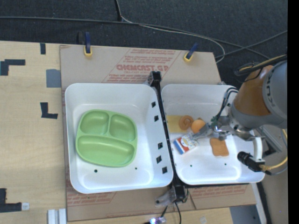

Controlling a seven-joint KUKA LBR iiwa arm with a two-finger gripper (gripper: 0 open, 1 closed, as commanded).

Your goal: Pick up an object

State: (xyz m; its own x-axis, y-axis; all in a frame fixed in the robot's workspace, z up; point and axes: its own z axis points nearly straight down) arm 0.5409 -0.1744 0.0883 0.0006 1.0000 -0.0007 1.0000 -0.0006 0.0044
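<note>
Toast-like brown piece (219, 147) lies just below our gripper (216, 130), whose finger state we cannot tell, in the right bin (205, 175).

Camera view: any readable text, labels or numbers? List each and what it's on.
"CHEMCAST G.P.", red print, partly blurred: on the cardboard sheet under the bins.
Smaller red lines beneath it: too blurred to read.
Print on the red, white and blue packet in the right bin: too small to read.

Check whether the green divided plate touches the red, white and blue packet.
Apart. The camera view shows the green divided plate in the left bin and the packet in the right bin, across the divider.
</note>
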